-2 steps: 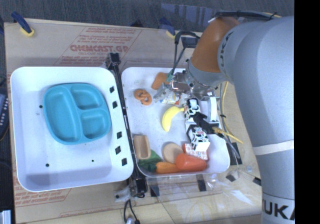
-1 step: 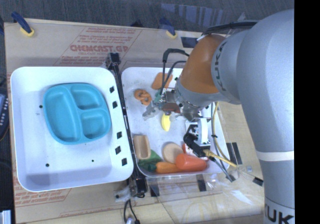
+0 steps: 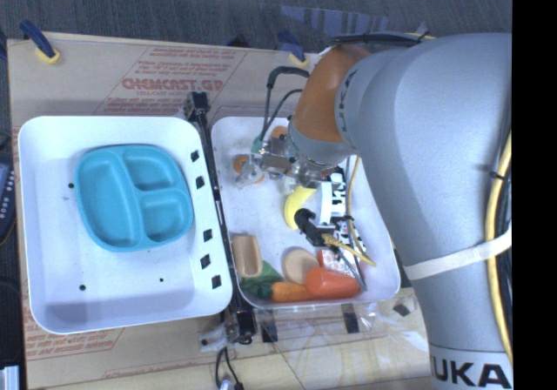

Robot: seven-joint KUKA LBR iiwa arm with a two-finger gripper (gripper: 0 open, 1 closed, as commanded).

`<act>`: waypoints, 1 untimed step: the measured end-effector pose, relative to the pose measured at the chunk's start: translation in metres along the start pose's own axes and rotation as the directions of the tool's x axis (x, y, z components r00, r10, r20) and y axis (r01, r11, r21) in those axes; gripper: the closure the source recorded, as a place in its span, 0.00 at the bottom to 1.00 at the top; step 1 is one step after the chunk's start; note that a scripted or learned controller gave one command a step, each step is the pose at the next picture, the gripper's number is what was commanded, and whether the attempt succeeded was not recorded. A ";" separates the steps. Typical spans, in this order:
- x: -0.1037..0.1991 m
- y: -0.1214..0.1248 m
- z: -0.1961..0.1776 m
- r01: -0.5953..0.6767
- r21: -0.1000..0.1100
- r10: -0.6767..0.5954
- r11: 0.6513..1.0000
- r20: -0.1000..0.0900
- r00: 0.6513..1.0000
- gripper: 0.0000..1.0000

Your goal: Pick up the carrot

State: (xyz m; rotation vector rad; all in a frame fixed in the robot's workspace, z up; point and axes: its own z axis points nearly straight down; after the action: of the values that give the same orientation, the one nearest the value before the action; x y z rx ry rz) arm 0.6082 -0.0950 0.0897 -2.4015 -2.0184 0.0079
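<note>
While gripper (image 3: 261, 162) hangs over far end of right bin (image 3: 380, 240), carrot (image 3: 290, 292) lies well apart at near wall, toward viewer and slightly right of wrist. Carrot long axis runs roughly along that wall, leafy end by green piece (image 3: 264, 276), red item (image 3: 331, 283) touching other end. Gripper opening: cannot tell. Nothing visibly held. Left bin (image 3: 43, 292) holds blue tray (image 3: 135, 197)

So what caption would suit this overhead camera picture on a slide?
Grey arm's gripper over the right bin; carrot at its near edge.
</note>
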 end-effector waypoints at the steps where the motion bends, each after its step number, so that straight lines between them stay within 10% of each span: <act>1: -0.004 -0.080 -0.105 0.078 -0.011 -0.078 0.997 -0.001 0.997 0.00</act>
State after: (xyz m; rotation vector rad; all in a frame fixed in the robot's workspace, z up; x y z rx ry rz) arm 0.5297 -0.0849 0.1957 -2.3261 -2.1161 -0.0058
